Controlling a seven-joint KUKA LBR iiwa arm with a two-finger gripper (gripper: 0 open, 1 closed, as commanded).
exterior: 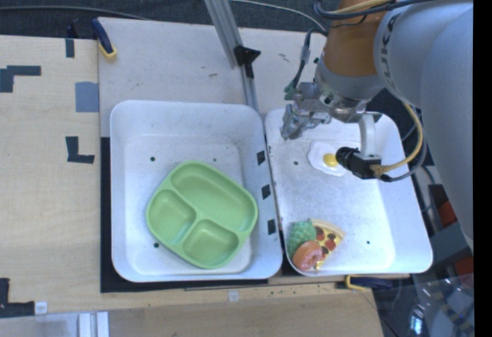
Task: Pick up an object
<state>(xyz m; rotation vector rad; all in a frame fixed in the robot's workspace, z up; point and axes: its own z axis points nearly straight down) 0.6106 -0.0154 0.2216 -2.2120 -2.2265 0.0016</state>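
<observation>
In the right bin (400,239) a toy fried egg (326,159), white with a yellow yolk, lies near the far middle. A small heap of toy food (311,242), green, red and a pizza slice, sits in the near left corner. My gripper (293,126) hangs over the far left part of that bin, left of the egg and a little apart from it. Nothing shows between its fingers.
The left bin (134,174) holds a green divided plate (201,214) toward its near side. A slanted metal pole (223,16) rises behind the bins, ending near the wall between them. A blue and yellow clamp (104,39) sits at the bench's far left.
</observation>
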